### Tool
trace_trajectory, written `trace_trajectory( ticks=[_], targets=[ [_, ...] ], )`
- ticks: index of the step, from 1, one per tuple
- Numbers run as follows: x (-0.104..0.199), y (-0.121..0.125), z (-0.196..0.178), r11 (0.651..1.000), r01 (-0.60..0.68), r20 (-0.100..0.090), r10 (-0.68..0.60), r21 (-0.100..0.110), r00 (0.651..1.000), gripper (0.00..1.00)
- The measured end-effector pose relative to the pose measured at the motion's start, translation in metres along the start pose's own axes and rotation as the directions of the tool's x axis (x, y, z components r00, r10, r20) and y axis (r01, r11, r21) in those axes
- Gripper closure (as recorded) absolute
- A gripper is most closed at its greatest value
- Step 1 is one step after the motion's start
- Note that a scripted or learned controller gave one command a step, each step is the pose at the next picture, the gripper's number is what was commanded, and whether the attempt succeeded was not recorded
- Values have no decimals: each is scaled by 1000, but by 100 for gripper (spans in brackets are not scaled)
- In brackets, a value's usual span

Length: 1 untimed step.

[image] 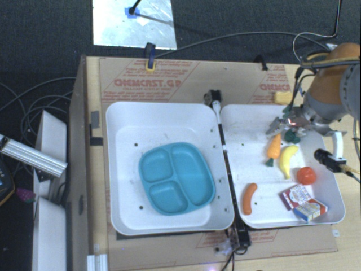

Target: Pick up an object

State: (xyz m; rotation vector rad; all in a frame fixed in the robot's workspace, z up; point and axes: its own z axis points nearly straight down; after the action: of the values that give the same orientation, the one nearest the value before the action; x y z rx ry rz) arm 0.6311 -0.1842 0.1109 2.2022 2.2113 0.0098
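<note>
From my seat, the left bin [121,168] carries a blue divided plate [177,178], lying flat and slightly askew near the middle. Nothing else of the task sits there, so I leave it aside.

Across the divider, the right bin [248,129] has all the candidates. Lowest on the left is an orange sausage-shaped toy [248,199], well apart from the rest — the easiest target if the program chose it. Further up is a toy carrot [273,148] with a yellow banana [287,160] just beside it, the two nearly touching. To their right sits a red tomato [306,175], and below that a small red-and-white carton [302,201] near the bin's front corner.

The gripper [290,126] hangs over the back of the right bin, just above the carrot's top end, with something green showing under it. I cannot tell how the gripper is set from this angle — the wrist and cables crowd it — and I see nothing plainly held.

My worries: the carrot and banana lie so close that a descent here may catch both or wedge one aside and grab neither. The carrot is smooth and tapered, so I judge it could squirt out of a closing grip. The tomato would likely roll at a nudge. And the arm works close to the bin's back wall, where a slightly off descent could strike the rim.
</note>
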Motion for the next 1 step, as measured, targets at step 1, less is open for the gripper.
trace_trajectory(
  ticks=[1],
  targets=[
    [7, -14, 15, 1000, -1, -8, 1, 15, 1000, 0]
  ],
)
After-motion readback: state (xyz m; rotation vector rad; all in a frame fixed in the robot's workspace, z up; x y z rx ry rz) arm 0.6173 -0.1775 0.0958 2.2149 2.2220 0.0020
